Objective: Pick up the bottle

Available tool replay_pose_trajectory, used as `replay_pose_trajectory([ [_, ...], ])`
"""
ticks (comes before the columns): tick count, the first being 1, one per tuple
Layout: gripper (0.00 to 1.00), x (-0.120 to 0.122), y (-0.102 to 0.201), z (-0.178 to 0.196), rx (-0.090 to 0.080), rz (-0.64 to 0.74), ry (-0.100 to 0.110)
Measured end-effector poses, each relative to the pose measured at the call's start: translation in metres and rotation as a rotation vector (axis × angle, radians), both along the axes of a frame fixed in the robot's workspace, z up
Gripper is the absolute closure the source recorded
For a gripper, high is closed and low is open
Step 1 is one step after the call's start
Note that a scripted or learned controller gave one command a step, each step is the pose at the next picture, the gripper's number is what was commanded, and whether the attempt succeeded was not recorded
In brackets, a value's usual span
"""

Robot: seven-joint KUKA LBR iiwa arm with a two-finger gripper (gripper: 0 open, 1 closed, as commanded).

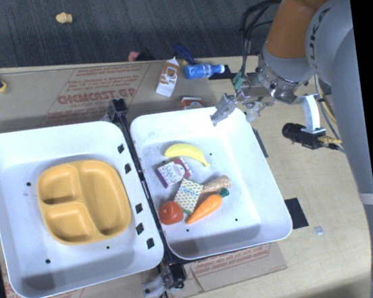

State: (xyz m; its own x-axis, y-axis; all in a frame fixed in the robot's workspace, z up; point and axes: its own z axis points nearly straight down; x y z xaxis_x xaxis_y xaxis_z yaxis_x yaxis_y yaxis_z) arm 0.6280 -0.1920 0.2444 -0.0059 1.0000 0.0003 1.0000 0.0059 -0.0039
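A small blue bottle (198, 72) with a pale cap lies on its side on the cardboard behind the right bin (263, 189), outside both bins. My gripper (234, 113) hangs over the right bin's far right corner, a short way in front of and to the right of the bottle. Its fingers (221, 112) stand open with nothing between them. The grey arm with its orange band (295, 15) reaches in from the upper right.
The right bin holds a banana (187, 154), a carrot (204, 208), a red tomato (170, 213) and small packets. A yellow divided plate (83, 201) fills the left bin (3, 203). A small carton (167, 79) lies left of the bottle.
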Motion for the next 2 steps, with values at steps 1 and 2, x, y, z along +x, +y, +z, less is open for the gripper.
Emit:
replay_pose_trajectory([
  [1, 1.00, 0.000, 0.001, 0.010, 0.000, 0.005, 0.002],
  [2, 1.00, -0.039, -0.018, -0.076, 0.000, -0.224, 0.001],
])
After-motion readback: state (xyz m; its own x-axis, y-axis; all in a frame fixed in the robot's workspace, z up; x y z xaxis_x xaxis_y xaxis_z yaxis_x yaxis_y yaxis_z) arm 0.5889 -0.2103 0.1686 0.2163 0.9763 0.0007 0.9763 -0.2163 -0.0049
